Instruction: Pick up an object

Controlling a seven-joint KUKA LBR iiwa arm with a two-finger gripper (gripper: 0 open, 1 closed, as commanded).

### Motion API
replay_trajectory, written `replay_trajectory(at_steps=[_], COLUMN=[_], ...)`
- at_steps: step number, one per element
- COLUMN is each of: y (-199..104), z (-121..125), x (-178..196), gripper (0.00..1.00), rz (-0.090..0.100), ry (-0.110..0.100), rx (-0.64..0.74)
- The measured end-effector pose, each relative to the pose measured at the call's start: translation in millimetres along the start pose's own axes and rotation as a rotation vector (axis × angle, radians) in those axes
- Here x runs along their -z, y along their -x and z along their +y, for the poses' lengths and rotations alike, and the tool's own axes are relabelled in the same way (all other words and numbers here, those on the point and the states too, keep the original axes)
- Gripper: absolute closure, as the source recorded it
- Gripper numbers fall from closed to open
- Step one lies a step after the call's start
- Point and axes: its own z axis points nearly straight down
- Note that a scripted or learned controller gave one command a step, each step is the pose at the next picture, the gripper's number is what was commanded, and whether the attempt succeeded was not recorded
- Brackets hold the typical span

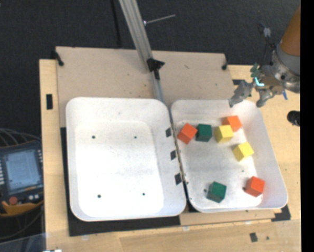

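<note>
The right bin (198,156) holds several small cubes. An orange cube (186,133), a green cube (203,133), a yellow cube (224,133) and another orange cube (233,123) form a row near its far side. A second yellow cube (243,151) lies below them. A green cube (216,191) and an orange-red cube (255,186) sit near the front edge. My gripper (250,96) hangs over the bin's far right corner, above and right of the row, with its fingers spread and nothing between them.
The left bin (115,156) sits beside the right one. A slanted metal post (138,33) rises from the back of the bench between the bins. A handheld pendant (18,175) lies off the bench at left.
</note>
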Motion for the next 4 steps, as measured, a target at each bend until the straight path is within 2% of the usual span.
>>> replay_trajectory(at_steps=[1, 3, 4], y=[0.6, 15.9, 16.6], z=[0.5, 2.7, -6.1], x=[2.9, -110.7, -156.8], gripper=[0.00, 0.00, 0.00], rz=[-0.003, -0.003, -0.003], ry=[0.004, -0.001, 0.000], rx=[0.002, -0.004, -0.004])
